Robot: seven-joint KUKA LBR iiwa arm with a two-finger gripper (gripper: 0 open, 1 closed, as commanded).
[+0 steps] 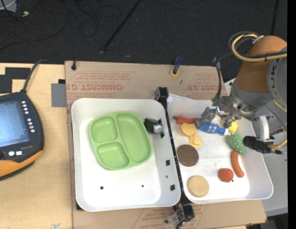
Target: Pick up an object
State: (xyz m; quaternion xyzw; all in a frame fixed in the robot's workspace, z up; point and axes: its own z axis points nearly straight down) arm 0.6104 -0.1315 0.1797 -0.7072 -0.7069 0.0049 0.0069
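My gripper hangs low over the far part of the right bin, its two silver fingers spread apart. A blue and white bottle-like toy lies on its side just below and between them, resting on the bin floor. Around it lie an orange-red piece, yellow pieces, a green bunch, a brown disc, a tan round bun, a red tomato and a sausage.
The left bin holds a green divided plate and a small black and silver object by the middle divider. A control tablet lies on the bench at far left. A blue-yellow clamp sits at the cardboard's back edge.
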